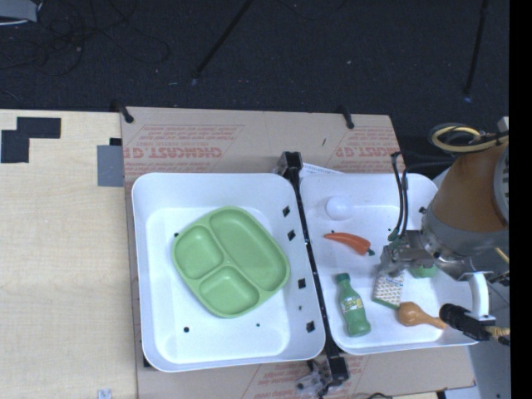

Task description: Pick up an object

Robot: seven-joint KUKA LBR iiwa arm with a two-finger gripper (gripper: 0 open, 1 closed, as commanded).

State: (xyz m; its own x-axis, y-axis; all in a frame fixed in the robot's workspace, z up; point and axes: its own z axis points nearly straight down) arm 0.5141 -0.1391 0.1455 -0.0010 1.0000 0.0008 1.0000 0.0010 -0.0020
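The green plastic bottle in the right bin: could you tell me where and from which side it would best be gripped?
The green plastic bottle lies flat, cap toward the far wall, with bare floor on both long sides. Probably best: come straight down and close across its wider labelled body, not the narrow neck. The red chili pepper beyond the cap and the wooden spoon leave room.

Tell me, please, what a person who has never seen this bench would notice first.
Probably the green divided plate, which lies alone in the left bin. Next, the right bin with its small things: a green bottle, a red chili pepper and a wooden spoon, with the gripper low over them.
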